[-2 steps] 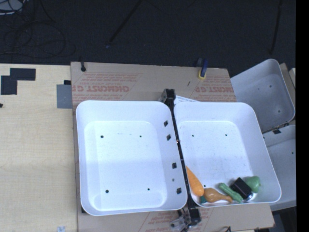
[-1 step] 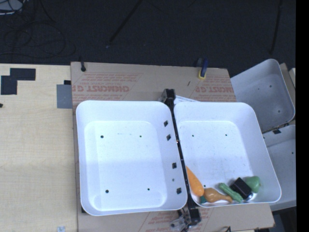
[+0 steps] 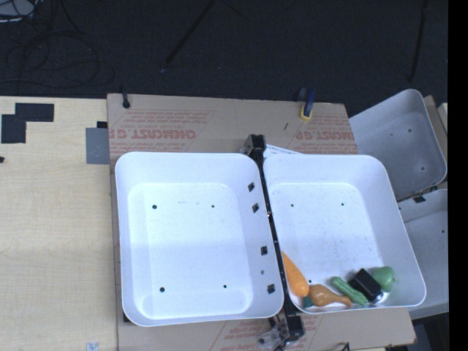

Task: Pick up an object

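Two shallow white bins sit side by side on cardboard. The right bin (image 3: 333,196) holds a small pile along its near edge. An orange carrot-shaped piece (image 3: 294,273) lies against the left wall. Beside it rests a tan-orange lump (image 3: 324,295). A long green piece (image 3: 349,289) lies to the right of that, touching a black block (image 3: 365,284). A round green object (image 3: 383,276) sits at the pile's right end. The left bin (image 3: 186,232) has only its bare floor showing.
A black divider strip with clips (image 3: 265,225) runs between the bins. A grey metal plate (image 3: 398,141) leans at the right. A blue-and-yellow clamp (image 3: 307,104) holds the cardboard's far edge. Light wooden bench (image 3: 51,218) extends to the left.
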Tool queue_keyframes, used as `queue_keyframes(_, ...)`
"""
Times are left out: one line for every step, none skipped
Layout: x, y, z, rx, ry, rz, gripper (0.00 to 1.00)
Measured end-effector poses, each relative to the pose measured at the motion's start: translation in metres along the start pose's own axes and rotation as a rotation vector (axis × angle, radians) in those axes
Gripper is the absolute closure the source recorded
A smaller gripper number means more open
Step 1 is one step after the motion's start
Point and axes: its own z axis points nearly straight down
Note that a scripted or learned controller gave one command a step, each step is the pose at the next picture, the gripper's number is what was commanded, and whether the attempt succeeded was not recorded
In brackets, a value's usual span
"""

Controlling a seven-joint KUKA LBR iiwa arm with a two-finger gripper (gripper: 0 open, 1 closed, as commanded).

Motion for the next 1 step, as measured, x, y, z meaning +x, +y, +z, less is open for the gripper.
queue_keyframes(-0.0014,-0.0218,-0.0004,0.002,0.002,0.005,1.0)
